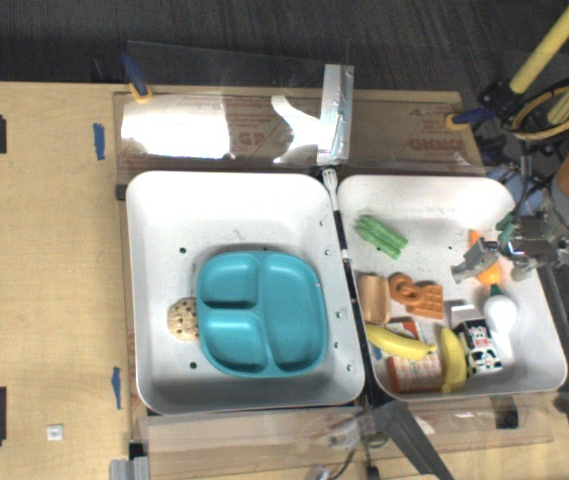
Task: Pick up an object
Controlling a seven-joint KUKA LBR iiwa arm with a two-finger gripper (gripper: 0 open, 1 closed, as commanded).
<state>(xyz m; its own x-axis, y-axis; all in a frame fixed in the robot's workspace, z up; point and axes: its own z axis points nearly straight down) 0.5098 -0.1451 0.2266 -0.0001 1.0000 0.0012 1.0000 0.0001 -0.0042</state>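
Note:
My gripper [481,259] hangs low over the right side of the right bin [434,200], reaching in from the right edge. A small orange piece [491,274] lies right under it, and whether it is held is unclear. A white bottle [501,314] lies just in front of the gripper. Further left are an orange toy [417,296], a brown cylinder [372,298] and a green item [379,235]. Yellow bananas [416,346] lie at the front, by a cow-patterned carton [479,348].
The left bin [164,228] holds a teal divided plate [261,311] with a cookie [183,318] at its left side. A red and white package [414,373] lies under the bananas. Cables and a yellow pole [554,38] stand at the back right.

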